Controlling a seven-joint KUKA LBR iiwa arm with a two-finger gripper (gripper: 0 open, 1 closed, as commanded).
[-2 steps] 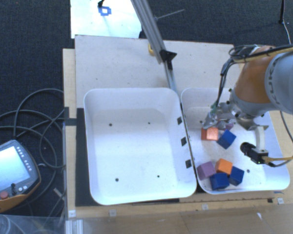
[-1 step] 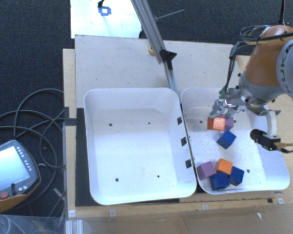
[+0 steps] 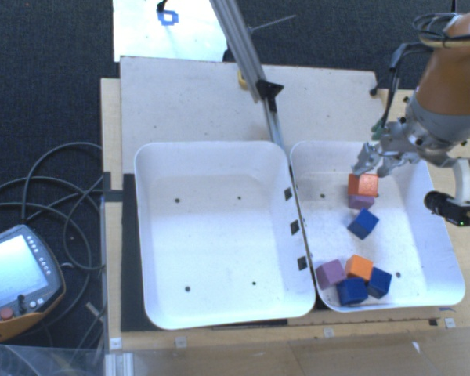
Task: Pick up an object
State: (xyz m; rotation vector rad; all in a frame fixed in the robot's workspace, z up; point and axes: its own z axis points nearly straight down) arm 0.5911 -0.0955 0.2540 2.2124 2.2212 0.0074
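My gripper hangs over the back part of the right bin, at the end of the grey and orange arm. Directly beneath its tip is an orange cube, touching or almost touching it. A purple block peeks out just under that cube. A blue cube lies a little nearer the front. At the bin's front stand a purple cube, an orange cube and two blue cubes, packed close together.
The left bin adjoins the right one along a shared wall with black marks. A slanted metal pole crosses behind the bins. A teach pendant and cables lie off the bench at left.
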